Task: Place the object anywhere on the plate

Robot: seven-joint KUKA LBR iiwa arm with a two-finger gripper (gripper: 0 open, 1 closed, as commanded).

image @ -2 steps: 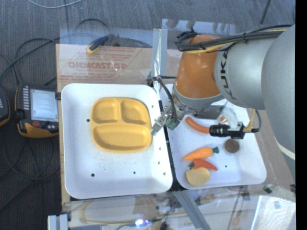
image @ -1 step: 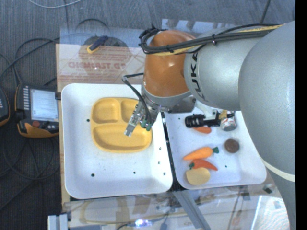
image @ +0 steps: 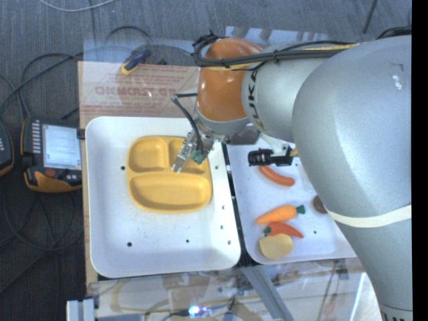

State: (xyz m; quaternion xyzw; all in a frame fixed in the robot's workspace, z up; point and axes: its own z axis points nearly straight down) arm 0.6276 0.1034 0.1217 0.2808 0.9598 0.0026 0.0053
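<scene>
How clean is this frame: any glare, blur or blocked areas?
Camera view: lighting is even and soft, with a mild sheen on the yellow plate; the fingers are small and slightly blurred; the close, oversized grey arm hides part of the right bin.

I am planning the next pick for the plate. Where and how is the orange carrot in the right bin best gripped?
Probably grip the carrot across its thick orange middle, coming straight down from above. It lies flat and nearly crosswise in the right bin, so the fingers should close across its narrow width. The red piece lies close below it, so the tapered left half may offer more room.
</scene>
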